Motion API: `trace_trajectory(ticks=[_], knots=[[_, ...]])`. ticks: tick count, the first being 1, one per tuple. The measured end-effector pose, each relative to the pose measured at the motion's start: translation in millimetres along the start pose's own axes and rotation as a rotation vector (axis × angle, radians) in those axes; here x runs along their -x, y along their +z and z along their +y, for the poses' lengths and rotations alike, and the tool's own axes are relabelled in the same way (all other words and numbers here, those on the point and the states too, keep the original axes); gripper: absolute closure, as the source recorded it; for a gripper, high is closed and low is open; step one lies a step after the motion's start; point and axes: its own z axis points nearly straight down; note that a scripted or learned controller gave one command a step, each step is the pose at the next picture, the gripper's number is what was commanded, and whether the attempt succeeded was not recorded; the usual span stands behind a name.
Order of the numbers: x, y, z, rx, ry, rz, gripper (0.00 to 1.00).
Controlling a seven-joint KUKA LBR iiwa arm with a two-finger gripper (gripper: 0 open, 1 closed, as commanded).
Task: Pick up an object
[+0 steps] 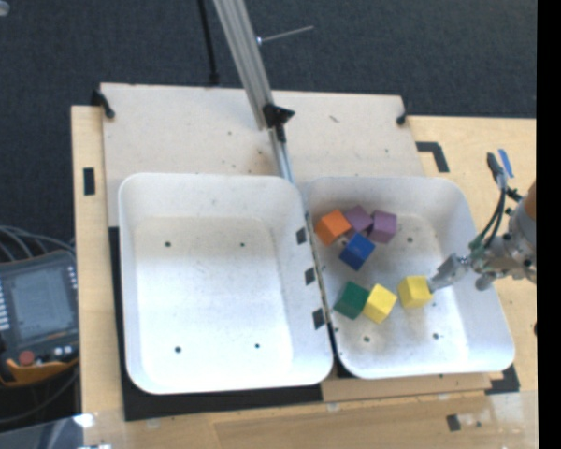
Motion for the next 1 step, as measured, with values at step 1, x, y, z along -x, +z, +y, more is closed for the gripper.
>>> trace_trajectory(ticks=[1], knots=[[0.2,0.0,0.0,0.001,0.001,0.0,0.0]])
